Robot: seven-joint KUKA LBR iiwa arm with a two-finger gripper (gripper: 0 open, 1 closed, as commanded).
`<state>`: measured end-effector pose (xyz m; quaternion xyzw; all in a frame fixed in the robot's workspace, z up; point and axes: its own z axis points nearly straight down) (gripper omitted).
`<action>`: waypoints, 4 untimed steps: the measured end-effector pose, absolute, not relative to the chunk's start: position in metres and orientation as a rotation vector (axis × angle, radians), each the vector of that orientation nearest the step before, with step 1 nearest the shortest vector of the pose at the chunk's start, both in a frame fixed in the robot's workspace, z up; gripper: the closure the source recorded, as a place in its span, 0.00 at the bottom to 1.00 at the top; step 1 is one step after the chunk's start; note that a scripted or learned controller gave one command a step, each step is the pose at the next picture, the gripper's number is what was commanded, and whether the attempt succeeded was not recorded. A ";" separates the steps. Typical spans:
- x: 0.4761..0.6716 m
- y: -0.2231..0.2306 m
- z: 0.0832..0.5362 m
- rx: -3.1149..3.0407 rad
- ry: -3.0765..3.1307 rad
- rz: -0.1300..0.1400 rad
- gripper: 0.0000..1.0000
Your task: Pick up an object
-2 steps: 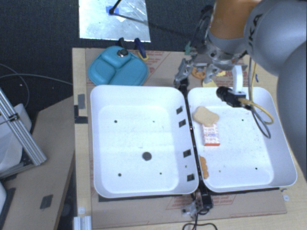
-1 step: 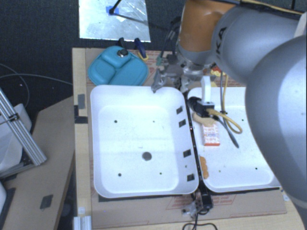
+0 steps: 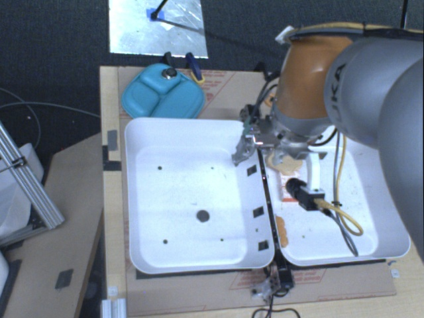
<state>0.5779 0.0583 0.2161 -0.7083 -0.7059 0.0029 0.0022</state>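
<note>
Left to right: a teal container (image 3: 162, 93) sits on the surface (image 3: 228, 88) beyond the left bin (image 3: 142, 197), outside it, so it's not a likely target. In the left bin one small dark round thing (image 3: 203, 216) lies near the middle, well apart from the gripper; can't tell whether it's a loose object or a mark. The gripper (image 3: 250, 144) hangs low at the far end of the wall the two bins share, just over the left bin's side. You can't tell from this angle whether it's open or closed, and nothing visibly sits in it. Read this as the reach step, pick not yet done. In the right bin (image 3: 377, 237) a small orange-brown piece (image 3: 281, 231) lies against the shared wall, and something pale and round (image 3: 286, 165) is half hidden under the wrist. Next move calls for choosing one target, centring above it and descending clear of the wall. The arm (image 3: 371, 85) reaches in from the right, wrist pointing roughly down, covering the right bin's far half.
</note>
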 end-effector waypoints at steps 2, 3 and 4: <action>0.562 0.101 0.306 -2.201 -2.230 0.006 0.00; 0.522 0.157 0.383 -2.209 -2.236 -0.016 0.00; 0.524 0.153 0.390 -2.214 -2.233 -0.011 1.00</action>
